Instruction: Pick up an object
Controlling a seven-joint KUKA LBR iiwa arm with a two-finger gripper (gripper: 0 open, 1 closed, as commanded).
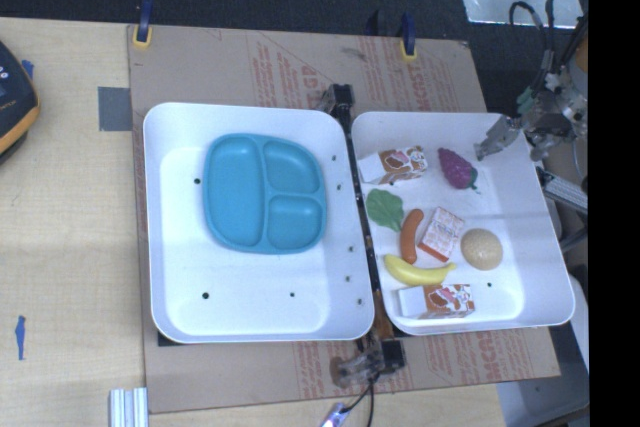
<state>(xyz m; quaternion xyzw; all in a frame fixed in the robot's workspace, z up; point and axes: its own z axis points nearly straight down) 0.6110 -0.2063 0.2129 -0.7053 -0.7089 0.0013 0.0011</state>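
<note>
Starting at the left: left bin [175, 315] holding just a blue divided plate [265, 192], lying flat, well apart from anything to be picked. Moving rightward into the right bin [540, 245]: all candidates lying loose on the floor, none lifted — a printed carton [403, 163] near the top, a green leafy piece [385, 209] below it, a sausage [411, 234] just beside a small red-and-white box [441, 234], a banana [417, 269] under those, another printed carton [437, 299] at the bottom, a purple eggplant [458, 168] toward the upper right, a tan roll [481, 249] further right. Farthest right, gripper [497, 137] poised at the bin's upper right edge, near the eggplant (closest candidate, by the look of it) but apart from it, nothing between the fingers; spread or pressed together impossible to tell. Judging from that: pick not yet made, with descent, closing and lift all remaining.
</note>
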